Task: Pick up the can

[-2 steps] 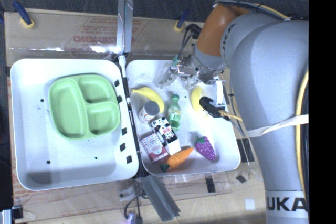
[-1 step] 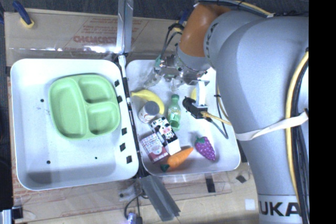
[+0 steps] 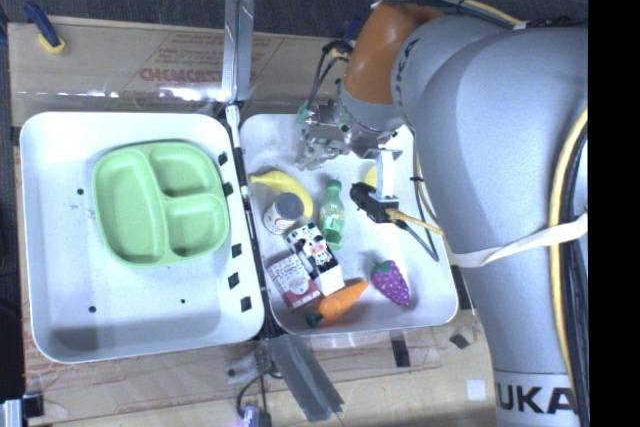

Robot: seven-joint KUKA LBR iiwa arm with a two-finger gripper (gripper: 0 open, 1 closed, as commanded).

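The metal two-finger gripper (image 3: 322, 143) hovers near the right white bin's (image 3: 432, 313) far edge; its grip state I cannot tell. This looks like the approach step: next it must shift toward the small silver-topped can (image 3: 284, 211) by the bin's left wall and descend.

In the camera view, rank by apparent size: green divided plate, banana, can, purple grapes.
1. green divided plate
2. banana
3. can and purple grapes: these two look about alike, so they are left unranked.

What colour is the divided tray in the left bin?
The divided tray is light green, seen plainly in the camera view against the white left bin.
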